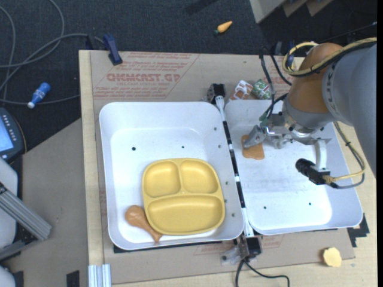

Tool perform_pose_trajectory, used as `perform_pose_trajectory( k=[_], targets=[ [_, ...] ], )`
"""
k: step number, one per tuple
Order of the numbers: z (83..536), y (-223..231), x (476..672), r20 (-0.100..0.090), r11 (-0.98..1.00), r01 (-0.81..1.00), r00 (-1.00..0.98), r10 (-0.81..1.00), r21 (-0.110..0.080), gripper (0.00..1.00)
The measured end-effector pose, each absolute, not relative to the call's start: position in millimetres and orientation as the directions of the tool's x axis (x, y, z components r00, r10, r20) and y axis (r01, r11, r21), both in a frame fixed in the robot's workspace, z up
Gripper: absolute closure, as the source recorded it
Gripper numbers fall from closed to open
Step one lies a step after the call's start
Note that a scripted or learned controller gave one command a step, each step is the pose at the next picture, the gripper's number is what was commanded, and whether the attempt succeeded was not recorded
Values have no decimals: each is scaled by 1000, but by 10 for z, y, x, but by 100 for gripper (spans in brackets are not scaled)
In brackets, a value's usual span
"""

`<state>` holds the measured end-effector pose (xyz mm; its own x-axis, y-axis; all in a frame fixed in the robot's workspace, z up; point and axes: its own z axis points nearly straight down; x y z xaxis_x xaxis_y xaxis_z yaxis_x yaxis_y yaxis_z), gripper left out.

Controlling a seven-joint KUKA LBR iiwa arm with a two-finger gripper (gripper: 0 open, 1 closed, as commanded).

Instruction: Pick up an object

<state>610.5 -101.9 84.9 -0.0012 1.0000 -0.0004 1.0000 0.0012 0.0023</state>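
Gripper (256,137) hovers near the right bin's (299,214) upper-left corner, fingers spread apart, just above a flat orange-brown piece (254,153). Best lowered straight down to straddle it before closing.

A single camera hangs above the counter (149,70) and looks down at a slant, far enough off to take in both white bins whole. The left bin (119,130) sits mid-frame, the right bin (287,208) beside it toward the right edge. Dark floor (60,11) shows beyond the counter's far and left edges. The arm (347,76) enters from the right.
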Motion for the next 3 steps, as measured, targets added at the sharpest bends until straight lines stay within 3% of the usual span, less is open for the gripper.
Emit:
perform_pose_trajectory(
  k=[2,3],
  targets=[
    [847,-945,6324,0,2,1000,-2,1000,3,0],
    [963,-947,6332,-1,3,1000,-3,1000,6,100]
  ],
)
